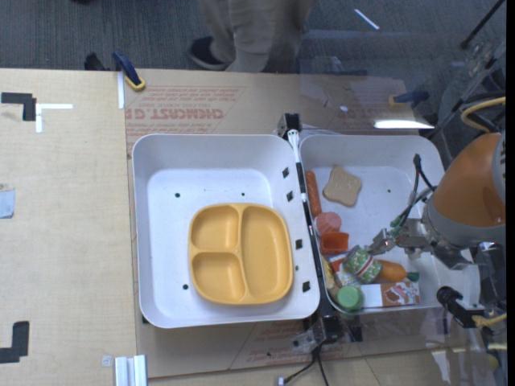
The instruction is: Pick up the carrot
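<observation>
Carrot (392,271) lies in right bin (378,155), near front wall, orange, just right of green-and-red item (364,265). Gripper (386,240) hangs just above carrot's left end; finger spread not readable, nothing seen held. Bread slice (343,186) toward bin's back, sausage (312,193) along left wall, green cup (349,297) at front. Yellow three-compartment plate (241,252) sits in left bin (161,215).

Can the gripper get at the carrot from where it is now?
Probably yes. The gripper hangs in the right bin, just above-left of the carrot, whose top lies uncovered. The round red-and-green item crowds the carrot's left end, so a clean grasp is uncertain.
</observation>
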Motion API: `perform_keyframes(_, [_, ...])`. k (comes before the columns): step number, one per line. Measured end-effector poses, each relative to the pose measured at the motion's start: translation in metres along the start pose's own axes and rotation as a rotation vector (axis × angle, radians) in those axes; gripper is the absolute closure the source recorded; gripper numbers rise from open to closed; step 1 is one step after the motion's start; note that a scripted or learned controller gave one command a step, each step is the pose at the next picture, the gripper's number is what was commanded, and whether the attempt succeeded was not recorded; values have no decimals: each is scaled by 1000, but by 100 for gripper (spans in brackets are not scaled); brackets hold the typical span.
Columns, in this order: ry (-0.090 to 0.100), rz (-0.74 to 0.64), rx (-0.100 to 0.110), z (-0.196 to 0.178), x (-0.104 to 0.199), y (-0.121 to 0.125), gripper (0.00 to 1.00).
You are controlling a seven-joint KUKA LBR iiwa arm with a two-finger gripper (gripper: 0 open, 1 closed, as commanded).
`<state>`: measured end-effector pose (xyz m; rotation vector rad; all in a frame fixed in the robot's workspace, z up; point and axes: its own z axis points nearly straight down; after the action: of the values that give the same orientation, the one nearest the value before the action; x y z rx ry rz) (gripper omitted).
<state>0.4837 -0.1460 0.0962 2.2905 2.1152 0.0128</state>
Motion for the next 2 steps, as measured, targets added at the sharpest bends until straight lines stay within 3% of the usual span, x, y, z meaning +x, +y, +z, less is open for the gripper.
perform_keyframes(1, [12, -401, 17, 4, -14, -3, 0])
perform_keyframes(2, [10, -395, 13, -5, -15, -1, 100])
